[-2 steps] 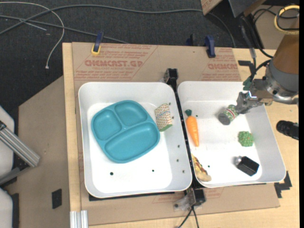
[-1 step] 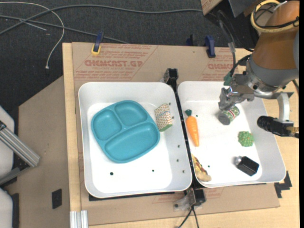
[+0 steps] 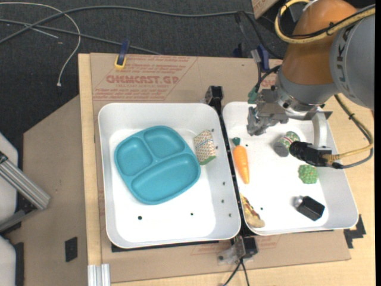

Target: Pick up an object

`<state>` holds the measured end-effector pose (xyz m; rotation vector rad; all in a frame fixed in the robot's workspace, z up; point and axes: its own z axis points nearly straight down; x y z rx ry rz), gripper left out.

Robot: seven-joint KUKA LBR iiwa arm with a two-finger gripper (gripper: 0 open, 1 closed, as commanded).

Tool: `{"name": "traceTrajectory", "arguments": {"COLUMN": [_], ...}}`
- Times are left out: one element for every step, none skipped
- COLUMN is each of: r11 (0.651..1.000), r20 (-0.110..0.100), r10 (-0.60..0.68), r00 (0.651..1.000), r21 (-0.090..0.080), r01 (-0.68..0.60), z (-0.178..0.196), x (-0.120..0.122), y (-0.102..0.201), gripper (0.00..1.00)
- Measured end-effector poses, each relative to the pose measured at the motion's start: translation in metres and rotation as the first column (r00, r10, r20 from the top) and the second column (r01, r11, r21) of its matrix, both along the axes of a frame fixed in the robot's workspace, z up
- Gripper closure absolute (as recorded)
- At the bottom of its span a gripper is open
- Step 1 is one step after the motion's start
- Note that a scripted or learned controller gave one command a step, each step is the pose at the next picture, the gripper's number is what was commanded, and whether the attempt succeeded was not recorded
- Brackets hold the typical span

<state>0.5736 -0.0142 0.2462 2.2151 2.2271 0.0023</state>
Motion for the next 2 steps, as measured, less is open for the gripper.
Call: {"name": "traceTrajectory", "arguments": {"r11": [1.0, 1.0], "r20": [0.0, 0.0], "r10": [-0.002, -0.001], "r00": [1.0, 1.0], "r21": [0.0, 0.0], "r01": [0.002, 0.001], "z": [-0.014, -0.024], "x": [0.012, 0.028], "y": [0.056, 0.098], "gripper": [1.0, 1.0]}}
